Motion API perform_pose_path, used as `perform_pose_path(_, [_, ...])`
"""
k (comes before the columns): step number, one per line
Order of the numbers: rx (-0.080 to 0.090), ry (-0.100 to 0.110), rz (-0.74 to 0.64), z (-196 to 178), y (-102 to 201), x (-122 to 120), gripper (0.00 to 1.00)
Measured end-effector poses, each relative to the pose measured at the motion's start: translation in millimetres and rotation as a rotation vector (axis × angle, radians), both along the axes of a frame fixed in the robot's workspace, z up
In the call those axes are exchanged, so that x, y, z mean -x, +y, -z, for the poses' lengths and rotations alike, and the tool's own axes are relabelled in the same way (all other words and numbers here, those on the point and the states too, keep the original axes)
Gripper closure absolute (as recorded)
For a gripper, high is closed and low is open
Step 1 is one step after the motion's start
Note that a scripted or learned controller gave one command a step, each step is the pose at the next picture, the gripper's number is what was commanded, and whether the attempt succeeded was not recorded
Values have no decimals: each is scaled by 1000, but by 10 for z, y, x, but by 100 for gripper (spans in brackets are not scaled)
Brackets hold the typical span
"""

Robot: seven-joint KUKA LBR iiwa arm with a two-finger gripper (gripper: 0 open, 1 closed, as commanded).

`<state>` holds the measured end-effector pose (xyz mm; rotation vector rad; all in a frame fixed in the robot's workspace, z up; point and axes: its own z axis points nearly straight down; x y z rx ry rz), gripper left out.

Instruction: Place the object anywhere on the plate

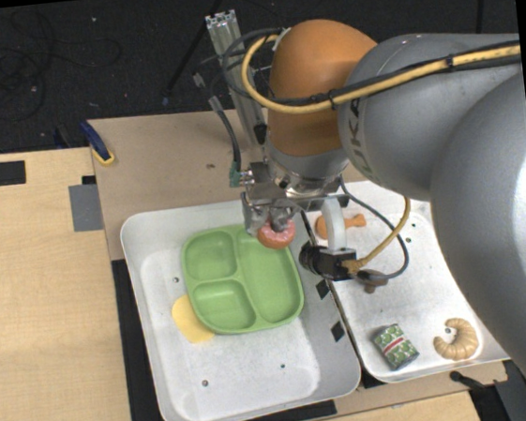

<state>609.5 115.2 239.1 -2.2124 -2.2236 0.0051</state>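
A green plate with three compartments lies in the left white bin. My gripper hangs over the plate's upper right corner. A small pink ring-shaped object sits between its fingers, just above the plate's large right compartment. The grey arm with its orange band comes in from the right and hides the bench behind it.
A yellow flat piece lies beside the plate's lower left edge. The right bin holds an orange item, a green patterned block and a tan croissant. Black cable loops hang beside the wrist.
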Motion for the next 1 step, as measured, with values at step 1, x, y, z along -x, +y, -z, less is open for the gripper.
perform_pose_path(1, [2, -1, 3, -4, -19, -5, 0])
